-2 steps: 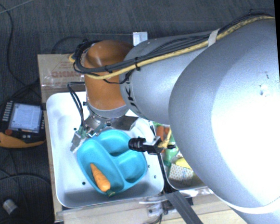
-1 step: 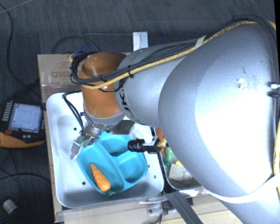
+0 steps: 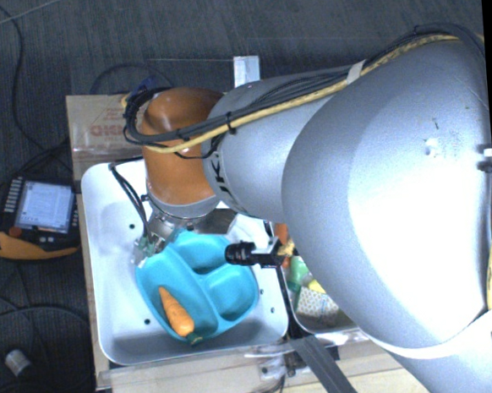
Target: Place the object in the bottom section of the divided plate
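Dark grey carpet surrounds the bench, with a handheld control pendant lying on it at the left edge of the frame. Two white bins sit side by side on the bench; the left bin holds a blue divided plate in its lower middle. An orange toy carrot lies in the plate's lower-left section, its green tip toward the bottom of the frame. The grey arm sweeps in from the right and covers most of the right bin, where a few small colourful items peek out beside it. The gripper sits at the plate's upper-left rim, below the orange band; whether its jaws are spread or pressed together cannot be told from here.
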Tool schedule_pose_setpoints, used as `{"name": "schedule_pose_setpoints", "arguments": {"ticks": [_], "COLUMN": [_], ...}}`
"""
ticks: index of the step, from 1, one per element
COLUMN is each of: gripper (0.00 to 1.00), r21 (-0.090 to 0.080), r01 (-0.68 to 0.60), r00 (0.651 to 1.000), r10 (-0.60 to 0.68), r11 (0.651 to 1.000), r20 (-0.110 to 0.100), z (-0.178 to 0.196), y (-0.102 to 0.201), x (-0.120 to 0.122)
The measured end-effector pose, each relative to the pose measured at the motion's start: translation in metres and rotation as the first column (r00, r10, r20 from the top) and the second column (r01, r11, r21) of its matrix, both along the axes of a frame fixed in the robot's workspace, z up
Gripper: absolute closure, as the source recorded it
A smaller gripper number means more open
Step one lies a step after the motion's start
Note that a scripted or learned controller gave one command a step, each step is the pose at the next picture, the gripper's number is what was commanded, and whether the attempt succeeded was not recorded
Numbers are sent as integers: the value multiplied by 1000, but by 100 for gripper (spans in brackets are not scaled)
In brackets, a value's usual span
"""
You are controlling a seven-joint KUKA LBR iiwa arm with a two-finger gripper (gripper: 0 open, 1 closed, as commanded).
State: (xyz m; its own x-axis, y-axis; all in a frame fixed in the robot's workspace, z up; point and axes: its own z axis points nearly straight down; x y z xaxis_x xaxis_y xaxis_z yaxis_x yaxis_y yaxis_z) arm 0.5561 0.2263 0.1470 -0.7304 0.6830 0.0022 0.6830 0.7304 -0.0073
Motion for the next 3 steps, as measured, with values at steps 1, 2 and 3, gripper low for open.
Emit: {"name": "schedule_pose_setpoints", "arguments": {"ticks": [1,2,3], "gripper": [100,100,100], "r21": [0,1,0], "r01": [-39,-186,-275], "r00": [999,983,961], "r10": [39,186,275], "r11": [999,983,961], "r20": [6,6,8], "z": [26,36,96], "y": [-42,-131,-148], "x": [86,41,50]}}
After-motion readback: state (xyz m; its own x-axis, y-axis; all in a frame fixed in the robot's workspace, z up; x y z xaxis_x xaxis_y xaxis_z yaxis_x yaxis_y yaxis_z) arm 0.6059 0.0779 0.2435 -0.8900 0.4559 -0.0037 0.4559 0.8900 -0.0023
